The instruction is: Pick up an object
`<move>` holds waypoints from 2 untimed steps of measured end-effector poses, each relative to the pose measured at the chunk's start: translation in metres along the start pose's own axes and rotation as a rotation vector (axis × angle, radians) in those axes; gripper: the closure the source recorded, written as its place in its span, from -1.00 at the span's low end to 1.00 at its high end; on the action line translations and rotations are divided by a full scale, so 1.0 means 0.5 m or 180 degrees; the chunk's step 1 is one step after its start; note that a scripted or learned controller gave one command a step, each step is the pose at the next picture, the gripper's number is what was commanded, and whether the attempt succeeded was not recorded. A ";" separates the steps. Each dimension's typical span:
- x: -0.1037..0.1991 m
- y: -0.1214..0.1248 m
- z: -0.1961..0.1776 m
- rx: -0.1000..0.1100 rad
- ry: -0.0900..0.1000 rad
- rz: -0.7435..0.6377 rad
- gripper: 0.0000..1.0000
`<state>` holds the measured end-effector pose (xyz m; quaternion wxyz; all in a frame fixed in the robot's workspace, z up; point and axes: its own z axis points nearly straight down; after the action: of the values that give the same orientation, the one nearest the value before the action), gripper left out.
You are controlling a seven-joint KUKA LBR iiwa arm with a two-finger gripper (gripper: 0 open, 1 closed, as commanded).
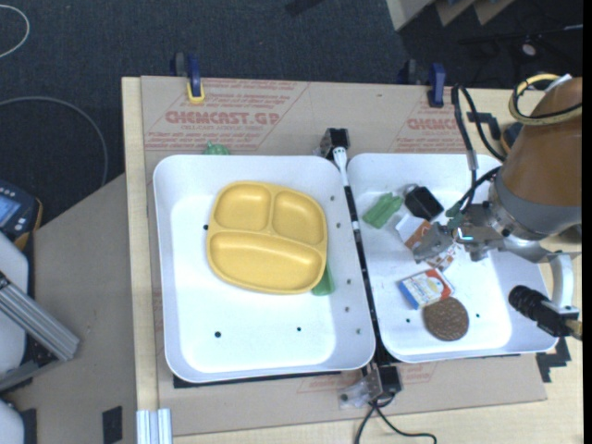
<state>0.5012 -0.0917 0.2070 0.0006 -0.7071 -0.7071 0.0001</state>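
My gripper (433, 241) reaches in from the right and sits low over the middle of the right bin (490, 340). Just below it lies a small red-and-white item (442, 259), touching or nearly touching it. A blue-and-white packet (424, 289) lies just in front of that, and a brown round disc (447, 319) sits near the bin's front wall. A green piece (381, 211) and a small black object (423, 202) lie at the back left of the gripper.
The left bin (268, 350) holds a yellow divided plate (268, 237) with a green scrap (323, 283) peeking out under its right edge. A black divider strip (355, 239) runs between the bins. The arm's orange band (546, 146) looms over the right bin's far right corner.
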 end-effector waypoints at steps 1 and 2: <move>0.000 0.001 -0.021 -0.0009 -0.0003 0.0000 1.00; -0.056 -0.043 -0.198 -0.0036 -0.0014 0.0010 1.00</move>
<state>0.4796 -0.1196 0.3060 -0.0050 -0.7082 -0.7059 -0.0024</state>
